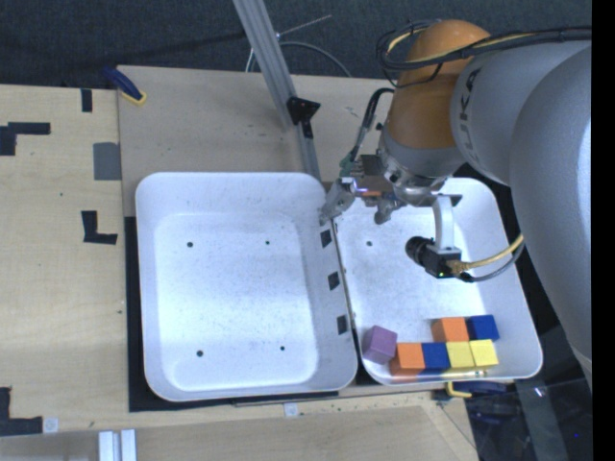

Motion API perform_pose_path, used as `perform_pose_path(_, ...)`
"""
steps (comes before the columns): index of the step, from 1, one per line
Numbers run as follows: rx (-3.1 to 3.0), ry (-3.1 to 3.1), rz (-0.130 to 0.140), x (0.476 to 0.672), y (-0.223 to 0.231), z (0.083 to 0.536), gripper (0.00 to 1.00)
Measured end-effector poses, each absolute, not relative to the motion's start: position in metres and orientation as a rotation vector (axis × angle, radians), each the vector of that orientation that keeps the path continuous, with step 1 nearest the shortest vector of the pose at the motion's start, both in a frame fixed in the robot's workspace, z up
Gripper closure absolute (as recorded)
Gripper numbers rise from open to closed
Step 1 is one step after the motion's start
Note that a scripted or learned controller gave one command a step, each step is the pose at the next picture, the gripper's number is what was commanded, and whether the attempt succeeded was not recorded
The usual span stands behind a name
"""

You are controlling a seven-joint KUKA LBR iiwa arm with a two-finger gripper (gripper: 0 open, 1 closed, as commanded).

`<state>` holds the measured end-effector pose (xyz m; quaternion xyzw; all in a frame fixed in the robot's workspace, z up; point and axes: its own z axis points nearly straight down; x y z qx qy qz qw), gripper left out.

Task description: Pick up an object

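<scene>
Several small blocks lie along the near edge of the right bin [500,248]: a purple block [381,342], an orange block [410,355], a blue block [435,355], two yellow blocks [471,353], and behind them another orange block [449,330] and blue block [481,327]. My gripper [358,206] hangs over the far left corner of the right bin, well away from the blocks. Its fingers are spread open with nothing between them.
The left bin [154,257] sits beside the right one, their rims meeting under the gripper. A slanted metal pole [274,56] comes down from the top to the bins' far edge. A black fitting with cable [430,254] hangs from the wrist over the right bin.
</scene>
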<state>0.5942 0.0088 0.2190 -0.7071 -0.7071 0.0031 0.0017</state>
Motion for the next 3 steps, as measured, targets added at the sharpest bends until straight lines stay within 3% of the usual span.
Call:
perform_pose_path(1, -2.219, -2.222, 0.007, 0.614, 0.009, 0.189, 0.00)
perform_pose_path(2, -2.220, -2.223, 0.004, 0.614, 0.009, 0.192, 0.00)
perform_pose_path(3, -2.218, -2.223, 0.005, 0.599, 0.033, 0.192, 0.00)
